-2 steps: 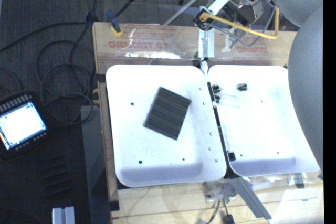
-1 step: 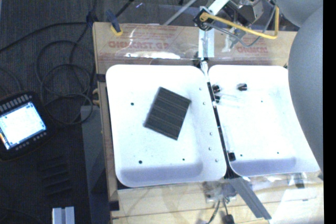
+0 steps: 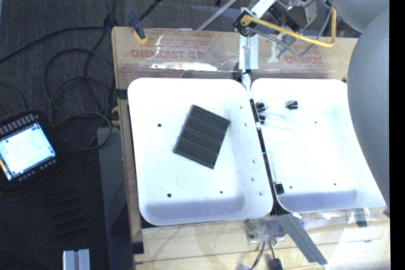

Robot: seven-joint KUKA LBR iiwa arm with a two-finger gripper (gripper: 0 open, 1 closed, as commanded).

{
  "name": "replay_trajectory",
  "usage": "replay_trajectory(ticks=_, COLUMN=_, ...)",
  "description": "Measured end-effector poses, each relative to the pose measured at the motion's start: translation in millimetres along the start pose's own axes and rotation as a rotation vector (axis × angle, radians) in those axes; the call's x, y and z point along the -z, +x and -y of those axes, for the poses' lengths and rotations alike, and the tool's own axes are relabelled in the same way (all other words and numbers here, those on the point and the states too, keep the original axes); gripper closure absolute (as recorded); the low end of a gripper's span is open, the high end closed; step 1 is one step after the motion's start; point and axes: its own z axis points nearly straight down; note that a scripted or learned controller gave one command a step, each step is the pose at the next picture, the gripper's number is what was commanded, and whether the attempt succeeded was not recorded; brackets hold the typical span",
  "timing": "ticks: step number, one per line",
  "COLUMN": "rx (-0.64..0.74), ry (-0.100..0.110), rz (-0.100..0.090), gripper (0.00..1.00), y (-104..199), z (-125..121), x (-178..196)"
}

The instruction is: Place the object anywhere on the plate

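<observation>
The dark grey ribbed rectangular plate lies bare in the left white bin, so nothing is placed yet. The small black object rests in the right white bin. Beyond both bins hangs the pincer, and one cannot tell if it is apart or together.

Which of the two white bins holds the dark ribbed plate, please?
The left-hand bin; the plate lies askew near its middle, while the right-hand bin holds small dark bits.
</observation>
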Motion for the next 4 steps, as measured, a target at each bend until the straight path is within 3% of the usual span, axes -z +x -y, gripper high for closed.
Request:
replay_trajectory(ticks=1, rx=0.000, ry=0.000, rz=0.000, gripper=0.00, y=0, z=0, x=0)
replay_trajectory(ticks=2, rx=0.052, ry=0.003, rz=0.000, gripper=0.00, y=33, z=57, x=-53)
replay_trajectory(ticks=3, rx=0.529, ry=0.003, rz=-0.003, gripper=0.00, y=13, z=39, x=-116)
replay_trajectory(ticks=4, rx=0.875, ry=0.001, rz=-0.004, gripper=0.00, y=43, z=35, x=-122)
